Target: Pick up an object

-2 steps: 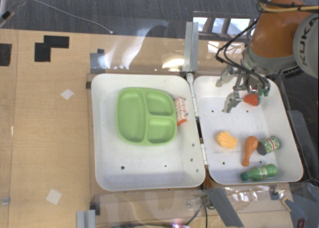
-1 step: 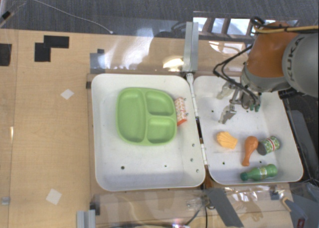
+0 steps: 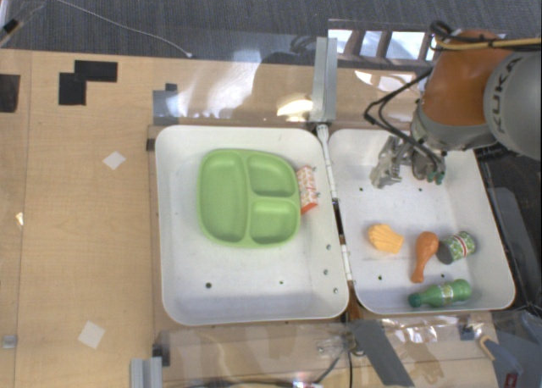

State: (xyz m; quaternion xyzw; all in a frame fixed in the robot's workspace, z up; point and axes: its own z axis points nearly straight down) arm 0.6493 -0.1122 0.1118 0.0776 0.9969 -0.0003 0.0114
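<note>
My gripper hangs over the back of the right bin, fingers pointing down and apart, with nothing between them. Toward that bin's front lie a yellow corn-like toy, an orange drumstick toy, a small green can and a green bottle on its side. All of them sit well in front of the gripper. In the left bin rests a green divided plate, with a small red-and-white packet at its right edge.
A metal post stands behind the seam between the bins. The grey arm with its orange band leans in from the back right. Cables loop beside the wrist. Wooden bench surface stretches to the left.
</note>
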